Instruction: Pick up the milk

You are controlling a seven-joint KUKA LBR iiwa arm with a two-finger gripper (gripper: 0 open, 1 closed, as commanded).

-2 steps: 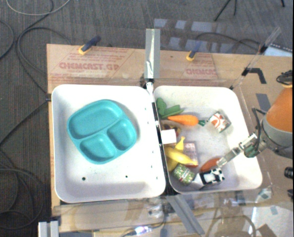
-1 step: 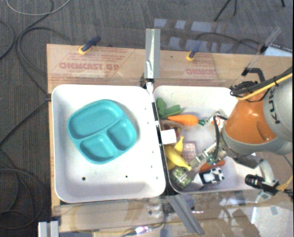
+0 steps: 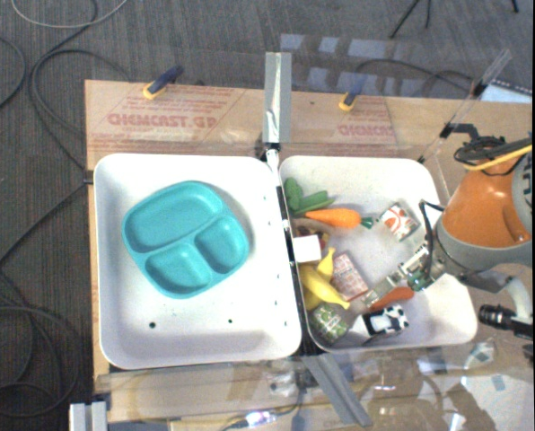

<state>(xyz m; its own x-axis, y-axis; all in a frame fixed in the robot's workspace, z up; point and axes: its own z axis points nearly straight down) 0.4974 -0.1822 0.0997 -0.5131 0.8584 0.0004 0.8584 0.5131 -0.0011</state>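
Two shallow white bins sit side by side on the bench. The left bin (image 3: 115,330) carries a turquoise divided plate (image 3: 188,237) lying flat, a little toward its far side.

The right bin (image 3: 366,171) is crowded with toy food. At its far left corner lies a green vegetable (image 3: 297,196), with a carrot (image 3: 333,216) just beside it, its tip pointing left. Right of the carrot, a small red and white carton (image 3: 397,220) lies tilted on its side. Along the left wall, a white block (image 3: 306,247) rests above a yellow banana (image 3: 320,286), and a pinkish packet (image 3: 349,276) lies just right of the banana. A greenish item (image 3: 328,323) occupies the near left corner.

The milk (image 3: 386,320), a small carton patterned black and white, lies in the near part of the right bin, right of the greenish item and just below a slim orange-red piece (image 3: 396,295).

The arm (image 3: 483,218) enters from the right, its orange band over the bin's right edge. The gripper (image 3: 416,271) is low in the bin, just above and right of the milk, near the orange-red piece. How far its fingers are spread cannot be told from this angle, and nothing can be seen held between them.
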